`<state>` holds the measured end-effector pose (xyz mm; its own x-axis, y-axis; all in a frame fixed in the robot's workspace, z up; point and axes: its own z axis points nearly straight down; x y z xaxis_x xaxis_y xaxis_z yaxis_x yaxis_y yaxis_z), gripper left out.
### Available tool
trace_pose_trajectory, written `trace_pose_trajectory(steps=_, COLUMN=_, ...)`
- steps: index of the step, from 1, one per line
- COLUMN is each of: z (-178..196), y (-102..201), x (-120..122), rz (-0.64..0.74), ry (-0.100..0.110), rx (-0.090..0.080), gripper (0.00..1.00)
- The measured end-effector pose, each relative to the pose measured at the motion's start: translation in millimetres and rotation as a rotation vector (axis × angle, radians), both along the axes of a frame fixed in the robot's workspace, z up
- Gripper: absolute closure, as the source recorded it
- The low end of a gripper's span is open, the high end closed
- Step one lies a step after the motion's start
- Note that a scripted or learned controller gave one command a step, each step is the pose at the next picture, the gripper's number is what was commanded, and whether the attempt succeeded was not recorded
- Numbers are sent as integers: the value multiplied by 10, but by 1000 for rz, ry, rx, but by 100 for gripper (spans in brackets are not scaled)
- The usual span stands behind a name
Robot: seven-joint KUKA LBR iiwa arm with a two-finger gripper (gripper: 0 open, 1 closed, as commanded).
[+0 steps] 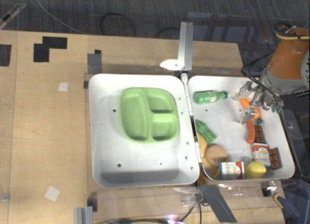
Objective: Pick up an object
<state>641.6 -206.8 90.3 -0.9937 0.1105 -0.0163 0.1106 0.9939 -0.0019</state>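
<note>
End effector [254, 105] low over right bin [227, 121], finger spread impossible to tell. Directly beneath and touching: orange carrot-like object [250, 126]. Just below: chocolate bar [260, 135]. Well to left: green bottle [209, 96]. Far left: green divided plate [147, 114] in left bin [104, 136].

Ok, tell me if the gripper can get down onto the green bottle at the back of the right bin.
Probably yes. The green bottle lies by itself on the right bin's bare floor, nothing on or against it. The gripper hangs above the same bin, a little further right.
</note>
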Motion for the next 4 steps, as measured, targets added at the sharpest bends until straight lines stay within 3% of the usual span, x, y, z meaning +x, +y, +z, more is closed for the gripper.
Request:
trace_pose_trajectory(steps=2, z=-10, y=277, x=-674, rz=-33, ry=3, rx=2, gripper=0)
trace_pose_trajectory(steps=3, z=-2, y=209, x=-1205, rz=-2, ry=2, rx=0, gripper=0)
trace_pose_trajectory(steps=4, z=2, y=370, x=-1347, rz=-58, ry=-3, rx=-1, gripper=0)
